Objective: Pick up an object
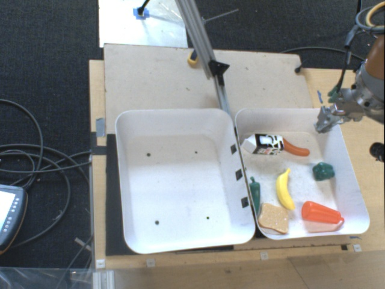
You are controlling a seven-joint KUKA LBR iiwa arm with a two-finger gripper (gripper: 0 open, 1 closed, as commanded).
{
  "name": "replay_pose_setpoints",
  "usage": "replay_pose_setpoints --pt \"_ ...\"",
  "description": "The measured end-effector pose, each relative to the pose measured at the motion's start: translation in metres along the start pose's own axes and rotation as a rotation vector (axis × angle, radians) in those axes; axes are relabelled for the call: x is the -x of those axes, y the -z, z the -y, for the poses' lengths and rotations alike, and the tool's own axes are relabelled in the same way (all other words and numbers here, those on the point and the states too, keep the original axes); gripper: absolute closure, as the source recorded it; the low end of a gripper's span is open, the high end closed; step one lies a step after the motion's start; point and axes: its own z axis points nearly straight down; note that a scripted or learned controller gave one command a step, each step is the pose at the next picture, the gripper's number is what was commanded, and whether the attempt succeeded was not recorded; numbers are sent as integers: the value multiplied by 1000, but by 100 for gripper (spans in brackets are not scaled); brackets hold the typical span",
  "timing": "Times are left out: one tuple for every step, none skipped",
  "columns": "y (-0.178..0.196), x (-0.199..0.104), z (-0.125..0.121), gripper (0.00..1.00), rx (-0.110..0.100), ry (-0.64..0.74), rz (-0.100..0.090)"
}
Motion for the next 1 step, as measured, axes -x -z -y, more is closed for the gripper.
replay_pose_setpoints --pt "0 -50 5 100 -7 4 -4"
